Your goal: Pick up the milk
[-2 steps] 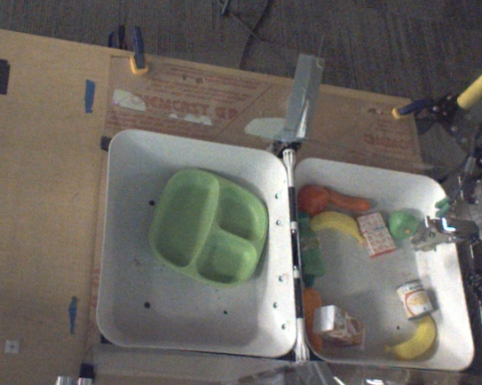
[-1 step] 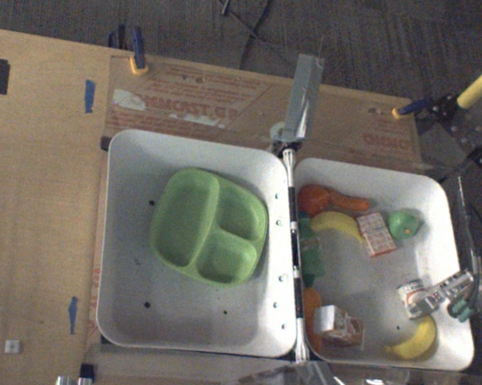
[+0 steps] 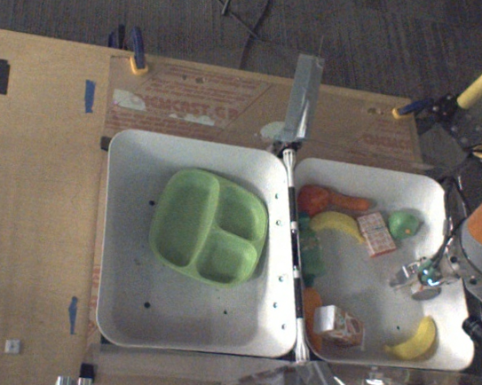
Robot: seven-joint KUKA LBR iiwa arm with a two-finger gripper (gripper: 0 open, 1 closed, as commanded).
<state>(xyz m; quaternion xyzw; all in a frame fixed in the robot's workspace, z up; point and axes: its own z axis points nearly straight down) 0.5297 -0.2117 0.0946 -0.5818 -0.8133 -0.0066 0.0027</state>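
The milk (image 3: 340,325) is being left lying at the right bin's (image 3: 445,357) front edge, apart from the gripper (image 3: 418,278), which is being held empty, its opening unreadable.

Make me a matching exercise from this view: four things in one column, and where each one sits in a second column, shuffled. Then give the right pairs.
Things:
1. green divided plate
2. milk carton
3. green apple
4. gripper

Places:
A. far right corner of the right bin
B. middle of the left bin
C. above the right bin's floor, near its right wall
D. near edge of the right bin, close to the divider

Pairs: 1-B, 2-D, 3-A, 4-C
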